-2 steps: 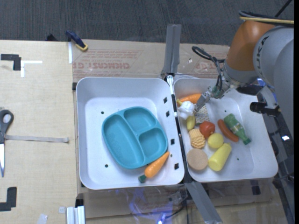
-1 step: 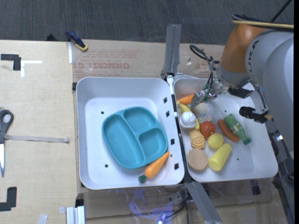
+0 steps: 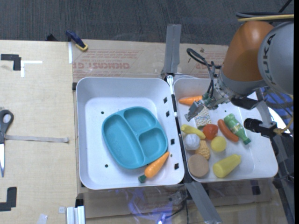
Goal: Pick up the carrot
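Carrot (image 3: pixel 155 167) in left bin (image 3: pixel 122 88) (white)

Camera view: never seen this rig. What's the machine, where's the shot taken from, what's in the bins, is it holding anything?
One fixed camera looks down at a slant on a bench with two shallow white bins side by side. The grey arm with the orange band is a KUKA iiwa robot arm reaching in from the right. Its two-finger gripper hangs over the right bin, close to a carrot lying near that bin's far left corner. I see nothing between its fingers, and cannot tell whether they are open or shut.

The left bin holds a blue divided plate and a second carrot, which lies against the plate's near edge. The right bin holds a pile of toy food: a tomato, a lemon, a banana, a green bottle and more.

Scissors lie on the bench at far left.
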